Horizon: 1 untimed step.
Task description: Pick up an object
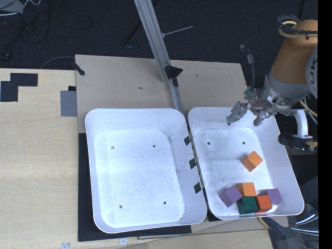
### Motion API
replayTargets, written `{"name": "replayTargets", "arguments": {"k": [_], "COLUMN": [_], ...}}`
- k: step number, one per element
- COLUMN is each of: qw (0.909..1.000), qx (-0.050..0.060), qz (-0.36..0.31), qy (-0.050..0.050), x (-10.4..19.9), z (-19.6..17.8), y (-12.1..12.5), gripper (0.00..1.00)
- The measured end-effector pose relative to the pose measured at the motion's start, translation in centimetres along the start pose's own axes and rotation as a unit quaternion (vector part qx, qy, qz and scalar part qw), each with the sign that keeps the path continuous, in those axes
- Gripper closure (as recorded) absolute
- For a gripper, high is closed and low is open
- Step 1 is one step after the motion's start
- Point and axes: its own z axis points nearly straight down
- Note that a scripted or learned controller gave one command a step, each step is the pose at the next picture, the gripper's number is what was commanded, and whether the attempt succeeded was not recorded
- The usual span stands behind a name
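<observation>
My gripper hangs open above the far edge of the right bin, its two fingers spread with nothing between them. An orange block lies alone in the middle right of that bin, well below the gripper. A cluster sits at the bin's near corner: a purple block, an orange block, a green block, a second orange block and a small purple block.
The left bin stands beside the right one, joined by black clips. A slanted metal rail rises behind the bins. A wooden bench surface stretches to the left.
</observation>
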Motion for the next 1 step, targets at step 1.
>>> {"name": "replayTargets", "arguments": {"k": [1], "qw": [1.0], "qx": [0.004], "qz": [0.004], "qy": [0.0], "x": [-5.77], "z": [11.88], "y": [-6.9], "gripper": [0.0]}}
